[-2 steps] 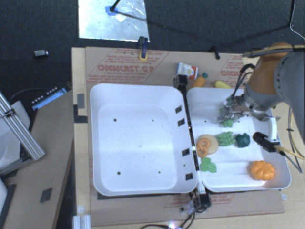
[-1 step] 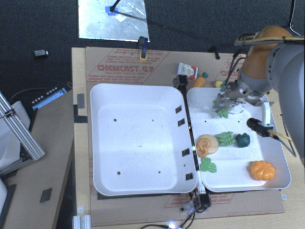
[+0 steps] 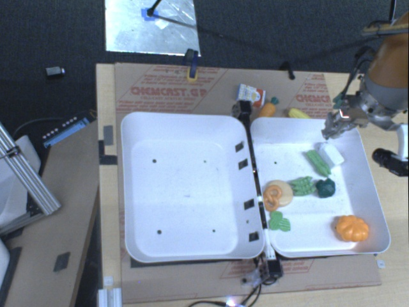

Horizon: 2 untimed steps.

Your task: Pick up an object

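Observation:
The right bin [image 3: 287,139] holds a green pod [image 3: 317,162], a small white block [image 3: 331,154], a dark green broccoli piece [image 3: 326,188], a light green leafy piece [image 3: 303,185], a tan round pastry [image 3: 277,194], a small green piece [image 3: 279,222] and an orange pumpkin [image 3: 351,228]. My gripper [image 3: 331,129] hangs over the bin's far right corner, just above the white block. No object shows between its fingers.
The left bin [image 3: 185,184] lies beside the right one. Behind the bins on the cardboard lie a small carton [image 3: 249,94], an orange carrot-like toy [image 3: 267,109] and a yellow toy [image 3: 298,114]. A clamp [image 3: 191,64] sits at the bench's far edge.

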Available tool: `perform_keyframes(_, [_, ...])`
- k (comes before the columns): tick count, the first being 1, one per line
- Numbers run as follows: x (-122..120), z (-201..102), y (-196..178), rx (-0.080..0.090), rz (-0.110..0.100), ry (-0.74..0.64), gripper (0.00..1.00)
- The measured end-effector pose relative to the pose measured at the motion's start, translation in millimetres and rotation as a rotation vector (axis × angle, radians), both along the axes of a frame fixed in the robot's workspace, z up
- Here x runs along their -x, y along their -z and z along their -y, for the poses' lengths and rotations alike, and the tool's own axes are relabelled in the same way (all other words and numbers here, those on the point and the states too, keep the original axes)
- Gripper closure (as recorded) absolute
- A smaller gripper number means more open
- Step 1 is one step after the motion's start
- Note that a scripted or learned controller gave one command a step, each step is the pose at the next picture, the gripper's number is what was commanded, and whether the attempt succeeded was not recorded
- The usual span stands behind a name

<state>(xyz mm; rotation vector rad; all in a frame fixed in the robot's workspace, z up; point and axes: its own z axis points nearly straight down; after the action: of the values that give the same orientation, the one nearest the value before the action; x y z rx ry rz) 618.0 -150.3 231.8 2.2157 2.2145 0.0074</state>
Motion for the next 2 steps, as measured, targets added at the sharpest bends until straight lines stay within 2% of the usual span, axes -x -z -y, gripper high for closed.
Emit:
perform_keyframes(1, [-42.6,-3.7,-107.9,0.001,0.008,-0.007,1.0])
perform_keyframes(2, [-51.7,-5.1,-219.6,0.001,0.007,-0.007,1.0])
